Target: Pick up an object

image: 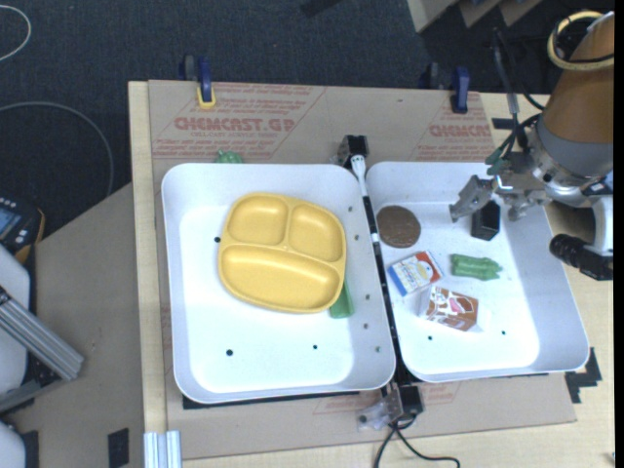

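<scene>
Packets [452, 308] and [413, 272] lay nearest in the right bin [546, 349], with a green piece [476, 267] and brown disc [399, 227] beyond, a yellow divided plate [283, 253] occupied the left bin [195, 330], and farthest back the gripper [480, 211] hung spread, holding nothing.

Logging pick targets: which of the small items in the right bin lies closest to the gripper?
The green toy, just below the gripper; the brown disc and both packets lie farther left.

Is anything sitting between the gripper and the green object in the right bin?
Nothing visible. The gripper hovers above the right bin, and bare white floor separates it from the green object. The brown disc lies off to the side.
</scene>
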